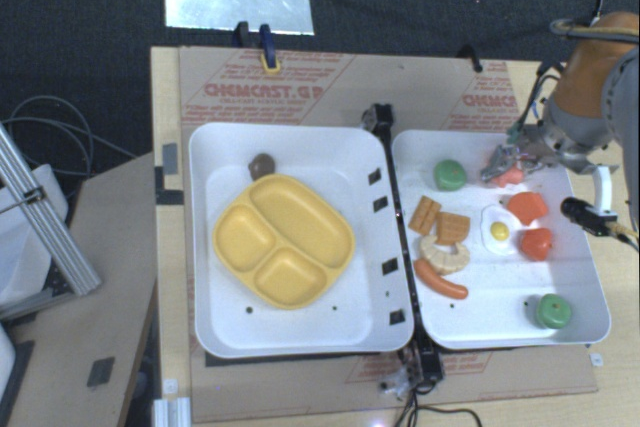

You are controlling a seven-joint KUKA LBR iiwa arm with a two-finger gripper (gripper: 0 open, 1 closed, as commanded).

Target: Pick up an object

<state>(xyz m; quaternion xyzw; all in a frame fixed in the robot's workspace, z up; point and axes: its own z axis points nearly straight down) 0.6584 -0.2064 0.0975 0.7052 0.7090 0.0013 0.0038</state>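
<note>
Hand [503, 165], grip unreadable, hovers over a small red piece [511, 178] in the glossy right bin [590, 310].

The right bin [590, 310] holds the toy foods: a green ball [450, 175] at the back, two crackers [440, 220], a fried egg [498, 230], two orange-red pieces [530, 225], a sausage [441, 281] and a green piece [552, 311] in the front corner.
</note>
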